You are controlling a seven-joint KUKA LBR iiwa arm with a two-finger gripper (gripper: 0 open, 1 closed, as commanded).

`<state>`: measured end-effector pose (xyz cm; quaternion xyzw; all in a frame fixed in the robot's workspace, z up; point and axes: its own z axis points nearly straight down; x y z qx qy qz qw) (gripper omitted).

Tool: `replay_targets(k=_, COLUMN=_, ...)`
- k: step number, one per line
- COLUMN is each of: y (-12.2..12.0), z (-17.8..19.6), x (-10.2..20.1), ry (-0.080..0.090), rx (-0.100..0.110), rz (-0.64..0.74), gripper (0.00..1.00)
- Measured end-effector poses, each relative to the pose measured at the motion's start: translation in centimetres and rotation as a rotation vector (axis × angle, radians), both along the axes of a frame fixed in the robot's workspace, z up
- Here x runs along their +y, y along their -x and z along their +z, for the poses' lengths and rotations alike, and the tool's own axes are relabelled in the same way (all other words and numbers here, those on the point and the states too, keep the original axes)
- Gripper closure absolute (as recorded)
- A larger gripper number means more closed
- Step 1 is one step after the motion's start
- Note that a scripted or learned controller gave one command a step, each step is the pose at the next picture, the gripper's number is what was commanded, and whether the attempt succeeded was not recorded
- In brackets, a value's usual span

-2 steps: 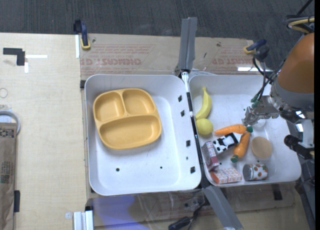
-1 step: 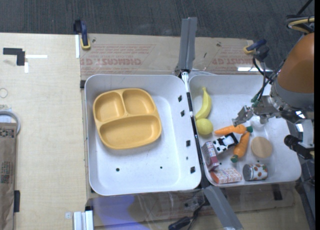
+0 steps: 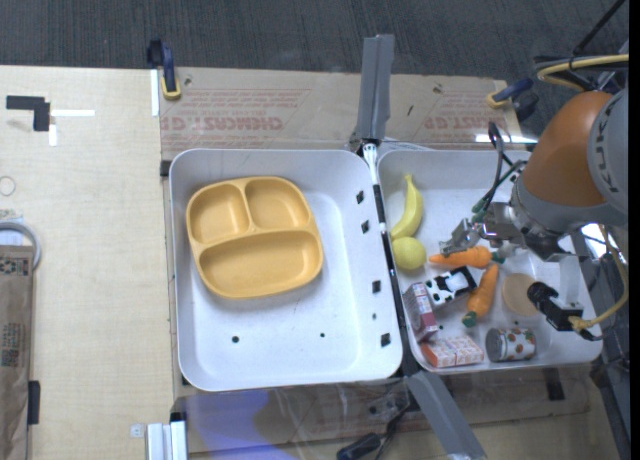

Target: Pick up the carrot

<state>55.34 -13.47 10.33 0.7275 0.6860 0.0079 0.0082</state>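
Gripper low mid right bin, over one carrot; hold uncertain, can't tell; a second carrot lies beside; close squarely on one, lift straight.

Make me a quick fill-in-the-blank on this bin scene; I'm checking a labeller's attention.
1. The yellow divided plate lies in the ____ bin.
2. The banana lies directly above the ____ in the camera view.
3. The plate has ____ compartments.
4. The gripper is over the right bin, by a ____ of orange colour.

Missing words: left; lemon; three; carrot
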Motion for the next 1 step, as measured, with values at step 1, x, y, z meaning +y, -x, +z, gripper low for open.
replay_targets(k=1, y=-2.54, z=3.55, x=1.48, ry=0.0, rx=0.024, rz=0.047, gripper=0.0)
